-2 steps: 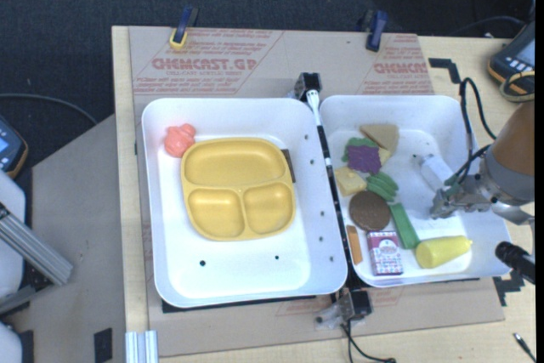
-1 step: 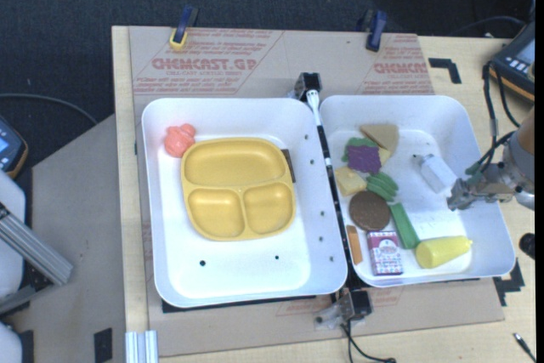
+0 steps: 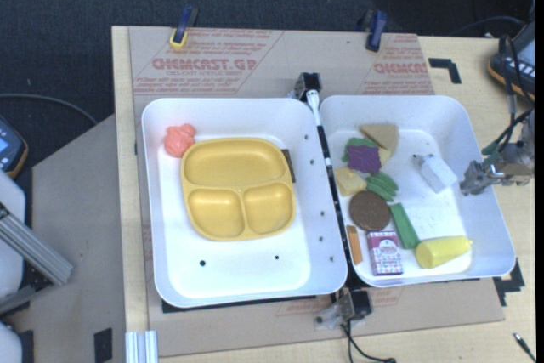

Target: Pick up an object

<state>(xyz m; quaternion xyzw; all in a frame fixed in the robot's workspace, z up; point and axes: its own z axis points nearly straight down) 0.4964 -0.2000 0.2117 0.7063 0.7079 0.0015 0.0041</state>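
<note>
The right bin [image 3: 476, 140] holds several toy foods: a purple grape bunch [image 3: 364, 155], a tan wedge [image 3: 380, 134], a brown round disc [image 3: 370, 210], a green stick [image 3: 403, 225], a yellow piece [image 3: 443, 250], a small red box [image 3: 385, 253] and a pale clear block [image 3: 434, 172]. My gripper [image 3: 478, 180] hangs over the right bin's right rim, just right of the clear block and apart from it. I see nothing held in it.
The left bin [image 3: 161, 208] holds a yellow divided plate [image 3: 238, 187] and a pink toy [image 3: 178, 139] at its back left corner. A thin orange stick [image 3: 354, 243] lies by the right bin's left wall. Clamps [image 3: 375, 30] stand at the bench's far edge.
</note>
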